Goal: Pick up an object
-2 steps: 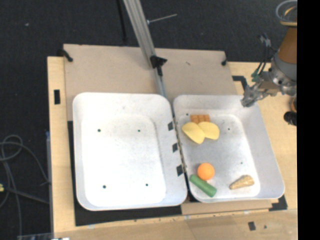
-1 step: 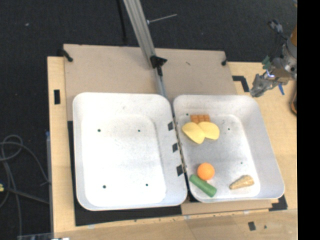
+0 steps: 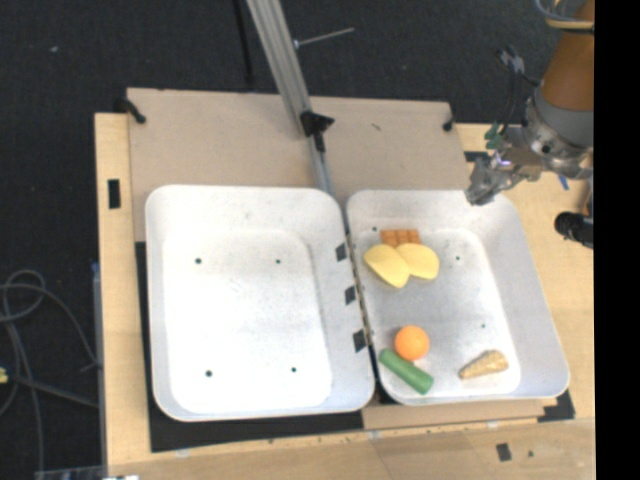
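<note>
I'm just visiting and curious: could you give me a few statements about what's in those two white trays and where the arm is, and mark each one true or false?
1. All the loose items lie in the right bin. True.
2. The orange ball sits in the left bin. False: it is in the right bin, beside the green cylinder.
3. The gripper hangs over the far right corner of the right bin. True.
4. The gripper is holding the yellow pieces. False: they lie on the bin floor, apart from it.
5. A tan wedge lies near the right bin's near edge. True.
</note>
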`<state>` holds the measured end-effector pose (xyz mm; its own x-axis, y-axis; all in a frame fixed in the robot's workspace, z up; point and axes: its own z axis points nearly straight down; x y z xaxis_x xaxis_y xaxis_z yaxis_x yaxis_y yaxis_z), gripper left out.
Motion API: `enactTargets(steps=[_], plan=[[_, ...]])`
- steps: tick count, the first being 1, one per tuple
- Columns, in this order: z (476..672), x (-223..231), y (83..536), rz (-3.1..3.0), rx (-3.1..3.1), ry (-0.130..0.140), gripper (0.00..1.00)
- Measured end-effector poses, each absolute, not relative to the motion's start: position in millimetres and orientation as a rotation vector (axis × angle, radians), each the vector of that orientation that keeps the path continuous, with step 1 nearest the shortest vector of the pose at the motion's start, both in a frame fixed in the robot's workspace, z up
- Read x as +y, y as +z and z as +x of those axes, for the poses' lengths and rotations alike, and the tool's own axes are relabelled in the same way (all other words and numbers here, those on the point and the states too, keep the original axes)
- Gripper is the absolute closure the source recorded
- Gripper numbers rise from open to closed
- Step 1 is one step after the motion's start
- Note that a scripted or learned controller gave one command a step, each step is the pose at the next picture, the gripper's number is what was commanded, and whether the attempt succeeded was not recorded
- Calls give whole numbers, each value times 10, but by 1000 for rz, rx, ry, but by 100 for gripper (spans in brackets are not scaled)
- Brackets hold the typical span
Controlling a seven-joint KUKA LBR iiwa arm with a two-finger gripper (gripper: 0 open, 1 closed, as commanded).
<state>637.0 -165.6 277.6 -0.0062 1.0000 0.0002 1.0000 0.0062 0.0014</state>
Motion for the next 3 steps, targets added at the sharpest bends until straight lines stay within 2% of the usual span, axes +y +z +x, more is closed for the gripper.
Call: enactTargets(steps=[1, 2, 3], plan=[[6301, -1183, 2801, 2214, 2228, 2, 100], [6130, -744, 2634, 2217, 2228, -1, 100], [6092, -260, 2527, 2215, 2229, 0, 100]])
